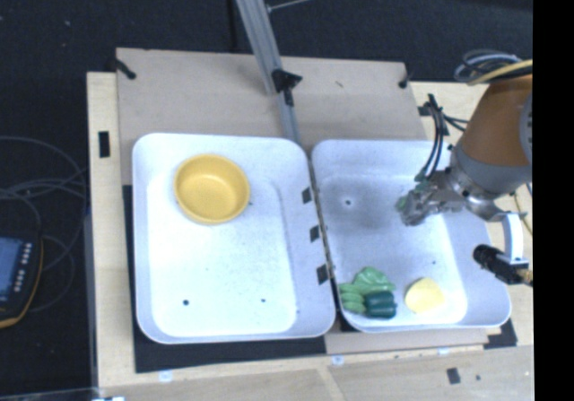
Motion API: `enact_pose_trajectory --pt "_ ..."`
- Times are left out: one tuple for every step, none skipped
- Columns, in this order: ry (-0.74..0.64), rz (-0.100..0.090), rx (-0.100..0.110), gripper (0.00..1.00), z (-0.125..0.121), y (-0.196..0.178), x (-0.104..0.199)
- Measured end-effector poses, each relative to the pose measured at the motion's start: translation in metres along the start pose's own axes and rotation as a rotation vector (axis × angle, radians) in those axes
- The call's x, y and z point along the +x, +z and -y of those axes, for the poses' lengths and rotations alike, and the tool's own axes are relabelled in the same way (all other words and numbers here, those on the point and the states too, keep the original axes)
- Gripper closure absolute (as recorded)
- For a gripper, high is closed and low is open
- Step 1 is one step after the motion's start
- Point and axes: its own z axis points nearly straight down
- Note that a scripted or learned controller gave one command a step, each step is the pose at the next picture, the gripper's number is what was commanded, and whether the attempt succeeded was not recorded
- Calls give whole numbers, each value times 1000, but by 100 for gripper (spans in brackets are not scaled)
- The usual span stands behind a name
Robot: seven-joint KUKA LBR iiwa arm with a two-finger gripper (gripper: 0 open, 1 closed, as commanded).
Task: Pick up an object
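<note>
Objects for picking are spread over two shallow white bins, seen from above. In the left bin (161, 300) a yellow bowl (213, 188) stands upright in the upper left part, close to the bin's top edge, well apart from everything else. A grey metal pole (256, 18) slants down from the top centre of the frame toward the gap between the bins. In the right bin (359, 175) three things are gathered along the lower edge: a light green crumpled item (367, 282), with a dark green block (380, 304) touching it just below, and a pale yellow rounded object (424, 295) near them to the right. The gripper (414, 206) is seen in the upper right part of the right bin, above the pale yellow rounded object and well apart from it. How its fingers are set cannot be told, since they blur together. Nothing is seen between them. The arm (498, 135) enters at the right edge of the frame.
</note>
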Motion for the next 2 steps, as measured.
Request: enact_pose_trajectory --pt "-2 1 -3 100 4 -54 8" --pt "-2 1 -4 100 -6 -111 7"
